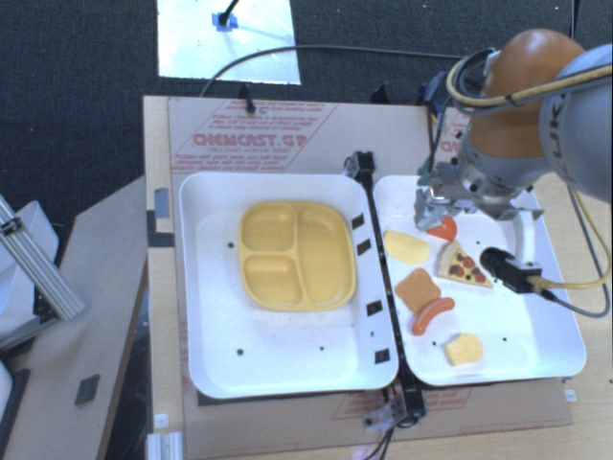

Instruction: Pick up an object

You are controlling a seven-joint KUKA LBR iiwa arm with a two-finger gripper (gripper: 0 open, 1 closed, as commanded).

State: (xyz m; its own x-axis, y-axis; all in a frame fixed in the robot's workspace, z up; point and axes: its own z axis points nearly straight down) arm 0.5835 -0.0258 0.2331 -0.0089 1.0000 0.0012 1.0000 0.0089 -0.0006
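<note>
**Red piece at the back of the right bin to be taken**

The tool (433, 206) is seen low over the back of the right bin (538, 338), and a small red piece (442, 228) lies just beneath its front edge, perhaps touching it. Whether the tool is spread or pressed together cannot be told from this slant, and no object is seen to be held.

The red piece is judged the likeliest target, being nearest. For a sound grip, the tool should be centred over the piece rather than at its edge, brought straight down until the bin floor is nearly met, and closed across the narrower side of the piece. The piece looks small and low, so a shallow descent would probably close on nothing. A straight lift should follow, so that nothing beside it is dragged.

Other toy foods are scattered in the same bin. A pale yellow slice (407, 247) lies near the red piece on the side of the left bin (220, 357), and a pizza slice (465, 266) lies just in front of it; either could be nudged if the descent drifts. Further forward, a brown square (418, 288) is touched by a sausage (433, 315), and a cheese cube (465, 349) lies apart near the front rim. In the left bin a yellow divided plate (292, 255) is set, well clear of the work. Both bins rest on the worktop (105, 257).
</note>
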